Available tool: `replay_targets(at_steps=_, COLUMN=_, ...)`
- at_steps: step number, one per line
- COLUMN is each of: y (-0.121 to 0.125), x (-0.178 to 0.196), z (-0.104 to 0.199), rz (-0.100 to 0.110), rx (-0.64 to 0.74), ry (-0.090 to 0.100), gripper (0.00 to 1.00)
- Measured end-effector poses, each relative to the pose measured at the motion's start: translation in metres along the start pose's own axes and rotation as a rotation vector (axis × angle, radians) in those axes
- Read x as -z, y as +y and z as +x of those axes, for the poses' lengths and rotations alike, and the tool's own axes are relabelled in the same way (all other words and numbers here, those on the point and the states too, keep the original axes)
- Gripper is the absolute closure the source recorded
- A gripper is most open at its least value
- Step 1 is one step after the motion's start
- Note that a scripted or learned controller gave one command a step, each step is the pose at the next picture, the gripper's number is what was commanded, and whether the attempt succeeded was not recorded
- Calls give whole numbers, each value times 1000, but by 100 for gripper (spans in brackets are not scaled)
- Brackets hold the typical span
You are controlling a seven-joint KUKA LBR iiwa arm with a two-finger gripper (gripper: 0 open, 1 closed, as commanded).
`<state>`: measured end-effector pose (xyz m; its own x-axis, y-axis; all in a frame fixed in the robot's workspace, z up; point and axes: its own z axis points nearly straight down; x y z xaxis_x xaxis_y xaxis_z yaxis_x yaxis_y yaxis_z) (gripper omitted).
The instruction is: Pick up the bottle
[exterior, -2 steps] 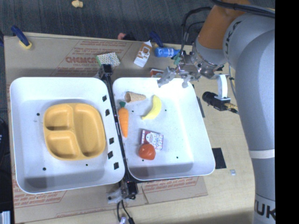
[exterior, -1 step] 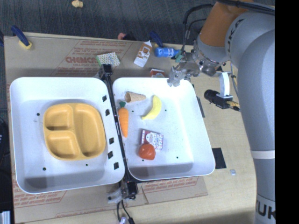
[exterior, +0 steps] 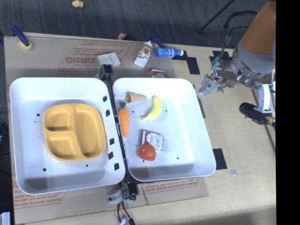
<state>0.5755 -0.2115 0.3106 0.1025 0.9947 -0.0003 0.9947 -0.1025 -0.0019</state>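
Observation:
The bottle (exterior: 168,53) is small and blue with a lighter cap end. It lies on its side on the bench behind the right bin (exterior: 199,125), outside both bins. My gripper (exterior: 212,87) hangs just past that bin's right rim, lower and to the right of the bottle and well apart from it. Its fingers stand open with nothing between them.
The right bin holds a carrot (exterior: 123,121), a banana (exterior: 153,108), a cone-shaped piece (exterior: 136,97), a red tomato (exterior: 147,152) and a small carton (exterior: 152,139). A yellow divided plate (exterior: 75,130) lies in the left bin. A milk carton (exterior: 144,54) and a green packet (exterior: 108,59) lie near the bottle.

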Motion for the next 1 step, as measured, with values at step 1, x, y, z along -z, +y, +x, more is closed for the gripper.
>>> replay_targets(at_steps=1, y=-55, x=-12, z=3, rz=4, rx=-356, ry=1, gripper=100)
